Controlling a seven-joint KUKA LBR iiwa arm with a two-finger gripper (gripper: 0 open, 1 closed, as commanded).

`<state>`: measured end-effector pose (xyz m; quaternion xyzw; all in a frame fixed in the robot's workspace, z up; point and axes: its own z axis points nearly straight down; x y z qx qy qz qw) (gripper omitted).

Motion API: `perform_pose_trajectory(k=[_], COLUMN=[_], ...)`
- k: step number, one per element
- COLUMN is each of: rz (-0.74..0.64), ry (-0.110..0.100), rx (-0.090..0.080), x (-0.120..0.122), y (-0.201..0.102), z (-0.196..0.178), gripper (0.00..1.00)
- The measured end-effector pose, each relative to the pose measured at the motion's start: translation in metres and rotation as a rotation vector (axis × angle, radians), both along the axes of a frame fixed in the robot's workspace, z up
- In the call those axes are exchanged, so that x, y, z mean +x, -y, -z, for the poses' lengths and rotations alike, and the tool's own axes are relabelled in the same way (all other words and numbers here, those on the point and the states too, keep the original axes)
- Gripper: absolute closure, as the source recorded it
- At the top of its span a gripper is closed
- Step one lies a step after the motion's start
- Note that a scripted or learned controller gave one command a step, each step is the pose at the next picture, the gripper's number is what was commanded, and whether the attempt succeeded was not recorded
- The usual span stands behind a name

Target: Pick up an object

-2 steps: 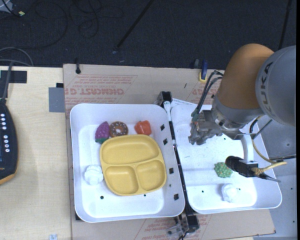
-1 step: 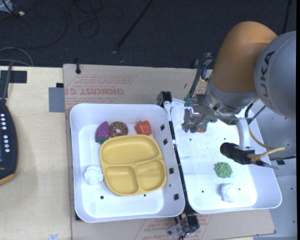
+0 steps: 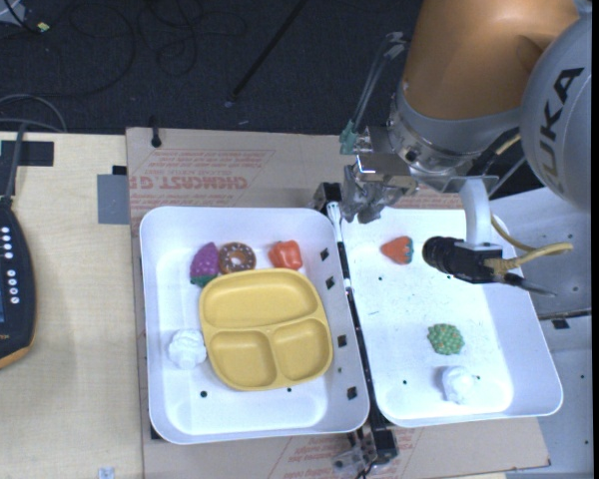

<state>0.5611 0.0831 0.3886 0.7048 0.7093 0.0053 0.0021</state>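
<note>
The grey arm hung over the right white bin (image 3: pixel 524 382), its pincer (image 3: pixel 367 204), grip unreadable, beside a small red-orange toy (image 3: pixel 397 249).

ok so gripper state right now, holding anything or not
gripper: cannot be told; it sits at the back edge between the two bins, nothing visibly held.

glossy yellow plastic tray (image 3: pixel 265 312)

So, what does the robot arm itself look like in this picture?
The arm is grey, with black letters "UKA" visible on its casing and a broad rounded orange band above the wrist. Below that sits a metallic end effector with dark fittings. A yellow cable and thin dark wires run beside it.
</note>
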Motion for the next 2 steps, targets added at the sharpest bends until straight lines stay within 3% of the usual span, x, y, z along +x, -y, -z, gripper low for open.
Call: perform_pose_trajectory(k=[1,2], rz=[0.008,0.005], ry=[0.001,-0.011], rx=[-0.003,-0.004], x=[-0.046,-0.087], y=[0.031,0.015], z=[-0.118,-0.128], gripper=[1.00,1.00])
